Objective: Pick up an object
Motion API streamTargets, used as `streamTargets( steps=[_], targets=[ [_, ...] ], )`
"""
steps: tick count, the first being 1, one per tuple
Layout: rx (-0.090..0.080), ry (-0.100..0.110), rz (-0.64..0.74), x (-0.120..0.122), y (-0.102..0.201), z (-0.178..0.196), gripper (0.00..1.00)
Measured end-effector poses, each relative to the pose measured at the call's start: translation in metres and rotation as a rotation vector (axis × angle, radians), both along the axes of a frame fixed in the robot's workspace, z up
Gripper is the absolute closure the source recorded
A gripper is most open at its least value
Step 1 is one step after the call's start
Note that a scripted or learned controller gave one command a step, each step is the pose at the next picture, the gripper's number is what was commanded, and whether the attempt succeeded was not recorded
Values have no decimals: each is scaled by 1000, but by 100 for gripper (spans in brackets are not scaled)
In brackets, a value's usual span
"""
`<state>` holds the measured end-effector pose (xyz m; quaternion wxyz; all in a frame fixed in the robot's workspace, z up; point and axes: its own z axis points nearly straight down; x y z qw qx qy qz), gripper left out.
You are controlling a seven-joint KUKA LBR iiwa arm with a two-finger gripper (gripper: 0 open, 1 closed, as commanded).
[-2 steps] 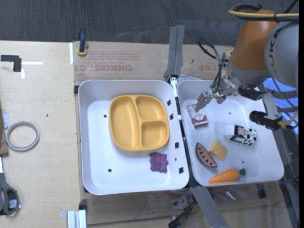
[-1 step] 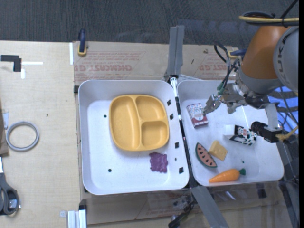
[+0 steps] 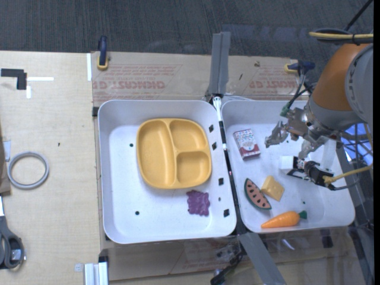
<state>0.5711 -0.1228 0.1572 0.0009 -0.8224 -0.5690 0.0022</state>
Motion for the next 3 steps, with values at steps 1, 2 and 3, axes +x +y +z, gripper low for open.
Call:
streamTargets(
  steps=[1,2,3],
  targets=[
    [0,0,-223,-20,25,-67,0],
    [-1,1,-651,-95,-31,-43,0],
    [-1,-9,-448,-93,1,-63,0]
  ],
)
